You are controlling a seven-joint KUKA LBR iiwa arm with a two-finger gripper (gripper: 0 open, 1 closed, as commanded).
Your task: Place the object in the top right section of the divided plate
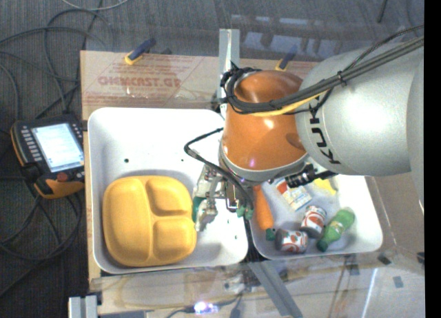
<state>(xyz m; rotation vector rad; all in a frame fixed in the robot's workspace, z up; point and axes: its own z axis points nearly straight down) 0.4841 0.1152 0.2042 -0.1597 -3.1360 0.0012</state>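
Gripper [207, 208] at frame centre beside yellow plate [149, 220]; grip state unclear.
Small green object [198, 206] there: probably light, possibly slippery.

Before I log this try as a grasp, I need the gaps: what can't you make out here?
- Fingers' grip: gripper beside the yellow divided plate; anything held is too small and blurred to tell.
- Right bin: the arm hides its upper part.
- Carrot: its top runs under the wrist.

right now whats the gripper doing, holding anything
Gripper: beside the yellow divided plate in the left bin; whether it is open, closed or holding something cannot be told.
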